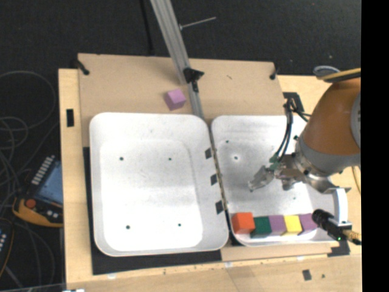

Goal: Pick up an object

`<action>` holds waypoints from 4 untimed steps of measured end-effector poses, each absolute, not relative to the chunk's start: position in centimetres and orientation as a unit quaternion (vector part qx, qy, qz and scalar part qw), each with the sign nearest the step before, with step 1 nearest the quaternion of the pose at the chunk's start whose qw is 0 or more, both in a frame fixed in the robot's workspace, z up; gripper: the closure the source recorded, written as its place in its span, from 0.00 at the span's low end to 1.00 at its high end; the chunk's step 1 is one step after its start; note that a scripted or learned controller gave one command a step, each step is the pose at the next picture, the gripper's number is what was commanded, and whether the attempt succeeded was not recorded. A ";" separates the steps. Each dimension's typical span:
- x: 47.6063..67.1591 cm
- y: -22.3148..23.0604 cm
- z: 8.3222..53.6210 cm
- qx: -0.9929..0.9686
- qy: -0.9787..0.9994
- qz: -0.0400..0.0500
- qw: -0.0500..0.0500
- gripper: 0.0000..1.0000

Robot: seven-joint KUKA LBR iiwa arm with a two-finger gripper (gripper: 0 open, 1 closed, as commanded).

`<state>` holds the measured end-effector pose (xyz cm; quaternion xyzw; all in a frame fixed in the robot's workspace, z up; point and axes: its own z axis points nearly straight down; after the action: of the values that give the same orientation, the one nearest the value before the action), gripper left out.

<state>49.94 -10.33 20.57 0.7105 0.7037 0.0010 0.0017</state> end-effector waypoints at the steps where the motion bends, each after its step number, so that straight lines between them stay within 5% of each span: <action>1: 48.5 -14.5 39.9 0.706 0.708 0.002 0.005 0.00; 2: 48.5 -14.4 40.6 0.702 0.712 0.000 0.004 1.00; 3: 48.8 -7.7 30.8 0.705 0.709 -0.001 -0.003 1.00; 4: 50.2 -1.8 30.7 0.705 0.710 0.001 0.000 1.00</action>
<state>50.21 -1.83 30.68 0.7046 0.7096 0.0006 0.0001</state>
